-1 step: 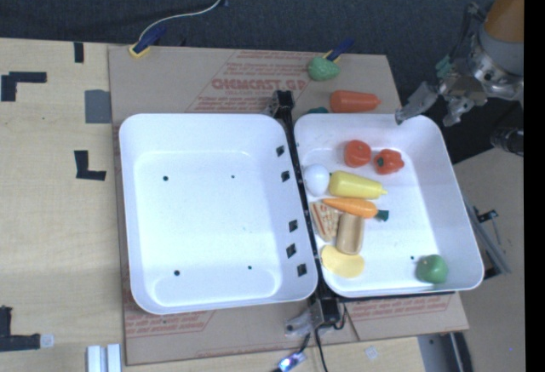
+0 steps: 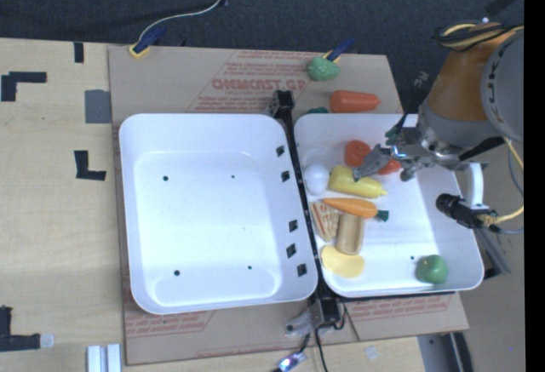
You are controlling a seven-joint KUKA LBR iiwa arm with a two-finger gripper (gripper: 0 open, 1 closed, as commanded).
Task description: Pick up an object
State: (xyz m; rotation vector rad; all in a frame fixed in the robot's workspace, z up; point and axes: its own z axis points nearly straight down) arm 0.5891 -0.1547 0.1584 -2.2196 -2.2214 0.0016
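In the right bin [image 2: 443,230], your gripper [image 2: 375,163] hung with fingers parted, empty, just above the yellow toy [image 2: 356,184] beside the red piece [image 2: 358,151]; the bin's right half lay open.

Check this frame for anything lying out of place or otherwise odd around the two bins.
Two toy foods lie outside the bins, on the cardboard behind the right bin: a green vegetable and an orange-red carrot-like piece. The other pieces are crowded along that bin's left side, under the gripper. Nothing looks damaged.
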